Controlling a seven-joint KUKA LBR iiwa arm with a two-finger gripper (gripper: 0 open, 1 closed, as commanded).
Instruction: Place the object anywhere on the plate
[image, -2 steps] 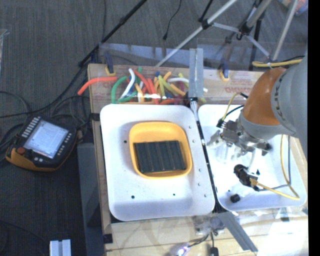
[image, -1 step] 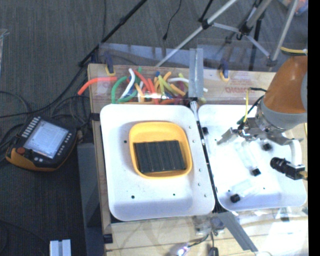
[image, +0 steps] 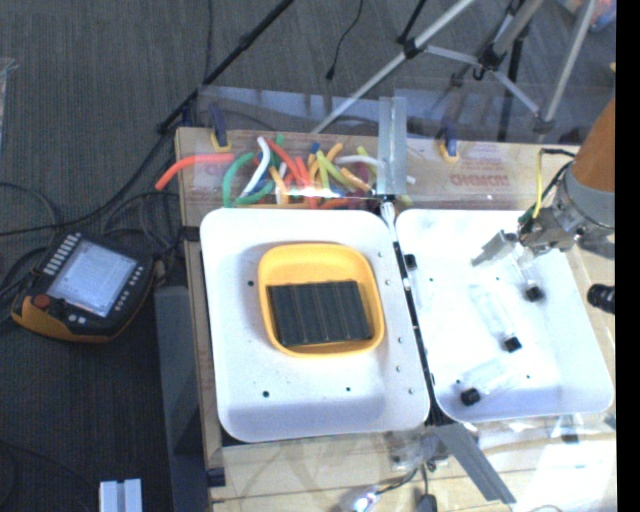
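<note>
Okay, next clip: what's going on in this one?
A robot arm reaches in from the right, its gripper over the top of the right bin. Several clear, black-capped pieces lie scattered in that bin. The yellow plate with a dark ridged insert sits in the left bin. Nothing from the right bin is on it yet.

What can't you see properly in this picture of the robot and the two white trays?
- Arm: cut off by the camera view's right edge; just the wrist part is inside the frame.
- End effector: small and blurred, so open or shut is unclear.
- Clear objects in the right bin: see-through against white, their shapes hard to tell.
- Dark slab on the yellow plate: too blurred to identify.
</note>
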